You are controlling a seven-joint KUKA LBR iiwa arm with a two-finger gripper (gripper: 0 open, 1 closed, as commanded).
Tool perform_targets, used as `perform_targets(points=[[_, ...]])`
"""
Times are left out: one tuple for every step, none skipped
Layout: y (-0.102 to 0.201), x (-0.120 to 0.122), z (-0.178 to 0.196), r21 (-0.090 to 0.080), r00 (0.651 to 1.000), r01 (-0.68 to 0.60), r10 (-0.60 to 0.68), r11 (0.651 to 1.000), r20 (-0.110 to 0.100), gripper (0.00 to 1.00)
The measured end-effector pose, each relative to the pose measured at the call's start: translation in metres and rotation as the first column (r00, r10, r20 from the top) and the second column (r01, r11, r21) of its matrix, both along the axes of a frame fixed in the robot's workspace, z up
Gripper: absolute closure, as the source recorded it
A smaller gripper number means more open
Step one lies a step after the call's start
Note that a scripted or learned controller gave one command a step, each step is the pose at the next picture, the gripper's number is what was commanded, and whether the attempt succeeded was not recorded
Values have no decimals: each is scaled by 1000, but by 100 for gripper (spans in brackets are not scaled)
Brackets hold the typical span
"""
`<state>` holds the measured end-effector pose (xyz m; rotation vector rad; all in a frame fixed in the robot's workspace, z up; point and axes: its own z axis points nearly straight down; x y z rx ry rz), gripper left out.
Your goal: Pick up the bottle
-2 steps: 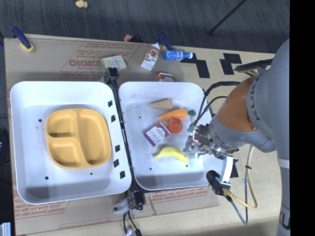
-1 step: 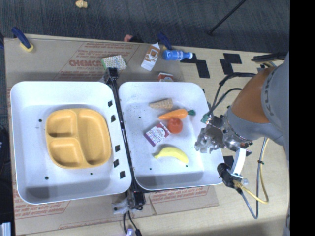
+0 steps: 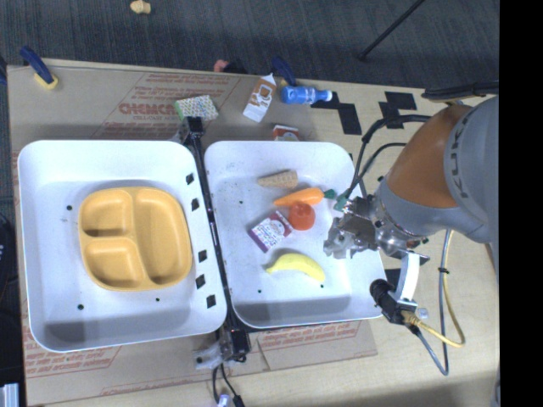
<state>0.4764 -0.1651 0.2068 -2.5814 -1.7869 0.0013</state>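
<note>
The blue bottle (image 3: 304, 96) lies on the bench beyond the right bin (image 3: 339, 299). The gripper (image 3: 342, 237) hangs over that bin's right side, beside a banana (image 3: 296, 266); its state cannot be told

Two bins sit side by side on the desk (image 3: 102, 113): the left bin (image 3: 34, 227) holds a divided plate (image 3: 134, 237). The right bin (image 3: 327, 299) holds a carrot (image 3: 299, 197), a banana (image 3: 295, 265) nearer the front, and the gripper (image 3: 344, 237) at its right wall. The bottle (image 3: 304, 95) lies on the desk behind it.
</note>
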Motion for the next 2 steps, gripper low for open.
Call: perform_targets(points=[[39,0,-28,1,998,-57,57,998,-3,100],[1,-1,-34,0,970,245,-245,970,-3,100]])
